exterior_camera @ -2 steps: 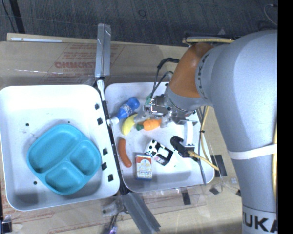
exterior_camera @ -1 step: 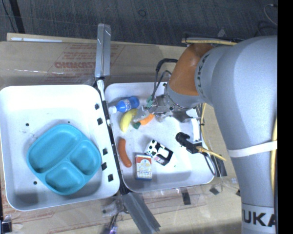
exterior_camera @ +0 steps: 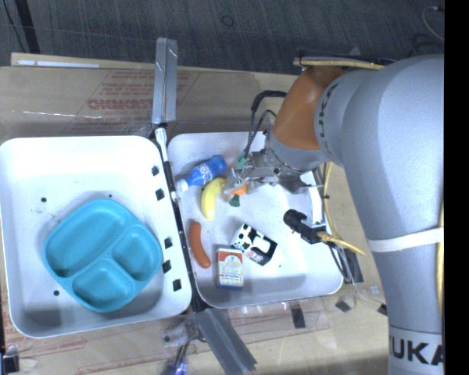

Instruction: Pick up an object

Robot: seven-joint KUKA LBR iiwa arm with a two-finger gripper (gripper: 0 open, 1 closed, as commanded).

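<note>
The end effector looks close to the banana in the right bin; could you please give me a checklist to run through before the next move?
1. End effector positioned over the right bin: ok.
2. End effector near a target, beside the banana and blue bottle: ok.
3. Finger state: cannot tell.
4. Object held: cannot tell; nothing visibly held.
5. Banana free of neighbours: not ok, the bottle lies against it.
6. Blue divided tray sits in the left bin, out of the path: ok.
</note>
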